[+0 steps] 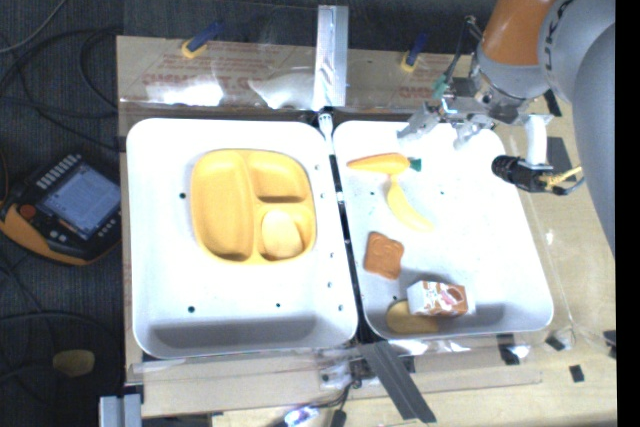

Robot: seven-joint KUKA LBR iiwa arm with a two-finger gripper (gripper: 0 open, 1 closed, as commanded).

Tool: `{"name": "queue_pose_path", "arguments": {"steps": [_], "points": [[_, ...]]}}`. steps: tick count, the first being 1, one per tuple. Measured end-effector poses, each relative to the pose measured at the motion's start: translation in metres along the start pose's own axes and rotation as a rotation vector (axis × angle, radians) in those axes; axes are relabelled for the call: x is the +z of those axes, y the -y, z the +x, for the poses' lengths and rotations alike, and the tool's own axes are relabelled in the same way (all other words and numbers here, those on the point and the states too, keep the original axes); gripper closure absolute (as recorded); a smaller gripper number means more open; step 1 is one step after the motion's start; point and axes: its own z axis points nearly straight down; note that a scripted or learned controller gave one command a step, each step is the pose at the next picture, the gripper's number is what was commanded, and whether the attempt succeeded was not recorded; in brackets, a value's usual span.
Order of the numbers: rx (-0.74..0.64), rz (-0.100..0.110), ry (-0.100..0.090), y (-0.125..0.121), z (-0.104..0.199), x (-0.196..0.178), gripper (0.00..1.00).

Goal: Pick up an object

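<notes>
The right bin [500, 245] holds several objects. An orange wedge [376, 162] lies at its far left. Just in front of it is a pale yellow banana-shaped piece [406, 206]. Nearer the front lie a brown square biscuit [383, 255], a small red and white carton [439, 298] and a tan lump [403, 318]. My gripper [440, 132] hangs over the bin's far edge, right of and above the orange wedge. Its fingers are spread open with nothing between them.
A yellow divided tray [250, 203] sits in the left bin [160, 295]. A metal post [331, 45] rises behind the rim between the bins. Blue and yellow clamps [203, 38] sit on the board at the back. A handheld pendant [72, 200] lies on the floor at left.
</notes>
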Motion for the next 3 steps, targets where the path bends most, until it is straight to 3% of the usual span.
{"name": "queue_pose_path", "arguments": {"steps": [1,2,3], "points": [[-0.072,-0.001,0.002,0.019,0.028,0.1,0.0],[-0.066,-0.011,0.004,0.065,0.025,0.104,0.0],[-0.065,-0.015,0.003,0.063,0.025,0.094,1.0]]}}
